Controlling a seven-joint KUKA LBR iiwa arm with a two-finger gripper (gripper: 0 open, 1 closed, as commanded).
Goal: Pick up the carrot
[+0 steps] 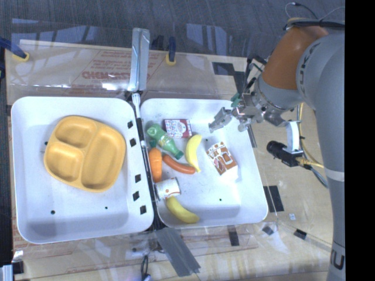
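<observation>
The carrot [155, 164] is a short orange piece standing lengthwise near the left wall of the right bin [249, 206]. It lies just below a green bottle [162, 139] and touches a longer red-orange piece [179, 166]. My gripper [231, 120] hovers over the bin's upper right part, well to the right of the carrot and above a brown-and-white snack box [221, 157]. Its fingers [220, 121] are spread open with nothing between them.
Also in the right bin are a red-and-white carton [177, 127], a yellow banana [194, 150], a second banana [181, 211] by the front wall and a small white cup [169, 187]. The left bin [29, 215] holds a yellow divided plate [85, 153].
</observation>
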